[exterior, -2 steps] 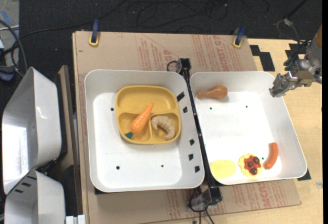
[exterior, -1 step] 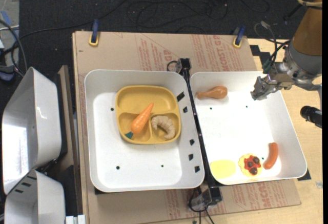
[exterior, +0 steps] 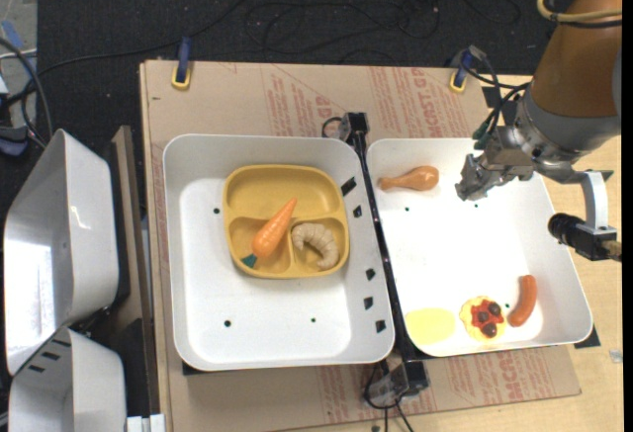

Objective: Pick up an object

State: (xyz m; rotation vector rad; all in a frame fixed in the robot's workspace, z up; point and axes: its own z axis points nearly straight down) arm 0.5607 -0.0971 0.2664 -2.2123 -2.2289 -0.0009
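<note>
Drumstick [exterior: 410,180] lying left-right, thin end pointing left, in right bin [exterior: 554,267], my gripper [exterior: 473,185] just beside it, finger state unclear, carrot [exterior: 274,227] in yellow tray [exterior: 242,188]

The desk [exterior: 297,99] is topped with a brown cardboard sheet printed in red lettering, held at its far edge by two yellow clamps [exterior: 181,76], one toward each corner. Two shallow white bins lie directly on it, side by side and touching along their inner edges: the left bin [exterior: 198,321] and the right bin [exterior: 445,242]. Dark floor with loose cables [exterior: 297,5] surrounds the desk.
</note>
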